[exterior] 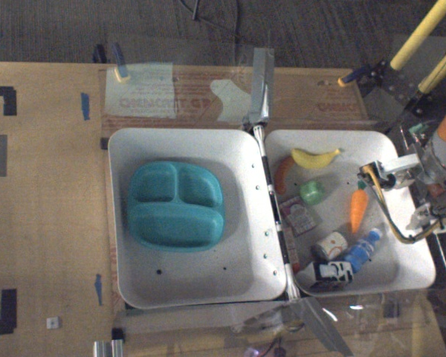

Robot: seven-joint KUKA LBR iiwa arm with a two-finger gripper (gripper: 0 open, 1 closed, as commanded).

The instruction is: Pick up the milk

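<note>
The milk [333,271] looks like a small black-and-white carton lying at the front edge of the right bin [412,274], beside a blue bottle [362,250]. My gripper [430,211] hangs over the right rim of that bin, well to the right of the milk and further back. A yellow cable loops below the wrist. Nothing shows held at the gripper.
The right bin also holds a banana [316,157], an orange-brown sausage shape [284,174], a green fruit [311,192], a carrot [357,207], a flat grey box [300,217] and a small can [331,244]. A teal divided plate [176,205] lies in the left bin [134,274].
</note>
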